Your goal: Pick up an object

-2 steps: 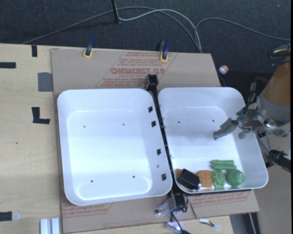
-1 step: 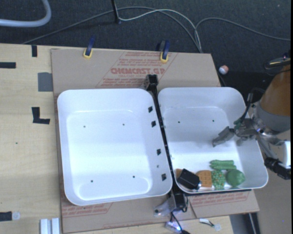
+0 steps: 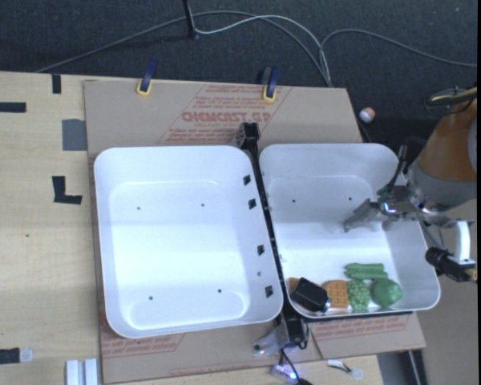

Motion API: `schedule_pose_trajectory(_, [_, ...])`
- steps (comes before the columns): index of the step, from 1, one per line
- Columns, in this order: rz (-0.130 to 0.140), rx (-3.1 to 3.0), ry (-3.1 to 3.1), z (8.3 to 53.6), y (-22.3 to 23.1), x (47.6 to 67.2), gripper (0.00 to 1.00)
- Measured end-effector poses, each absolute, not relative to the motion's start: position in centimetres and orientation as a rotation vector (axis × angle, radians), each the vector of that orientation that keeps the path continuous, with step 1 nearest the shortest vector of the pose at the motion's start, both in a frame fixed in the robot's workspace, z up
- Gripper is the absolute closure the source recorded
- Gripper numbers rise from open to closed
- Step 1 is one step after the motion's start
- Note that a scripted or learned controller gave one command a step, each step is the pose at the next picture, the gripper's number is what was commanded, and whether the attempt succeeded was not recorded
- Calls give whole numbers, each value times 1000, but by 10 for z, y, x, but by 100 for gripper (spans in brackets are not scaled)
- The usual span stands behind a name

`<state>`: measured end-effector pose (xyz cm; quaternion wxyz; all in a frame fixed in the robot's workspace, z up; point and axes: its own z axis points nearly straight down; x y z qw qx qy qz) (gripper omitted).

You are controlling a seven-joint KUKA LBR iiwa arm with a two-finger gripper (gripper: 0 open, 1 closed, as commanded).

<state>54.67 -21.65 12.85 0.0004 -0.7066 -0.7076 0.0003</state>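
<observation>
Over right bin (image 3: 321, 163): metallic hand (image 3: 361, 219), perhaps empty

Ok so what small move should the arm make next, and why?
Probably move toward the near edge of the right bin: the end effector sits mid-bin, apart from the black object, orange piece and green items.

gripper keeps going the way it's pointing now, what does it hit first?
Most likely the bare floor of the right white bin. The gripper points left and downward over the bin's middle, with nothing lying in that line. The cluster of objects at the near wall, including the green rounded toy, sits off to the side. Depth is uncertain.
</observation>
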Motion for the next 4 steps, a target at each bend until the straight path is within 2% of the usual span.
schedule_pose_trajectory(1, [-1,-2220,-2223,150,-203,542,0])
schedule_pose_trajectory(2, [-4,-2219,-2227,214,-150,507,0])
schedule_pose_trajectory(3, [6,-2219,-2217,144,-158,488,0])
schedule_pose_trajectory(4, [2,-2218,-2223,86,-162,575,0])
